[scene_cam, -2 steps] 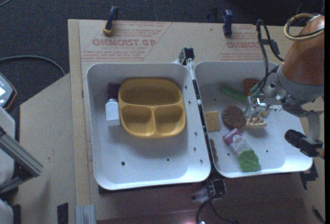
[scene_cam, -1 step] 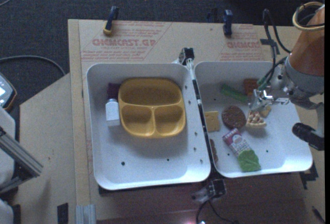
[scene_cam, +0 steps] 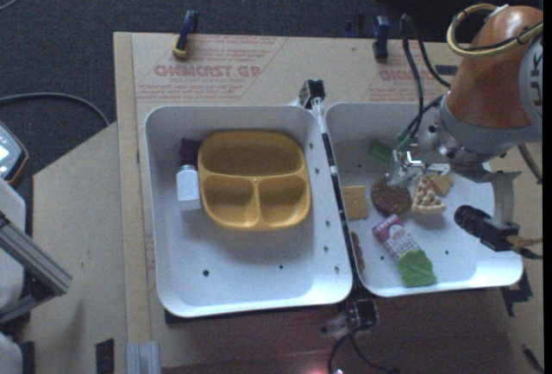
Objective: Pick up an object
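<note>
My gripper [scene_cam: 412, 171] hangs low over the right bin [scene_cam: 466, 273], just above a brown round patty [scene_cam: 391, 197] and a pizza slice [scene_cam: 428, 195]. Nothing shows between its fingers. A tan cracker square [scene_cam: 354, 202] lies left of the patty. Nearer the front lie a pink and white packet [scene_cam: 392, 237] and a green leafy piece [scene_cam: 417, 269]. A small green item [scene_cam: 381, 151] rests at the back of that bin, left of the gripper.
The left bin [scene_cam: 172, 277] holds a yellow divided plate [scene_cam: 254, 178], a small white bottle [scene_cam: 188, 188] and a dark purple item [scene_cam: 190, 148] beside it. A ridge [scene_cam: 332, 183] separates the two bins. Clamps hold the board at the back.
</note>
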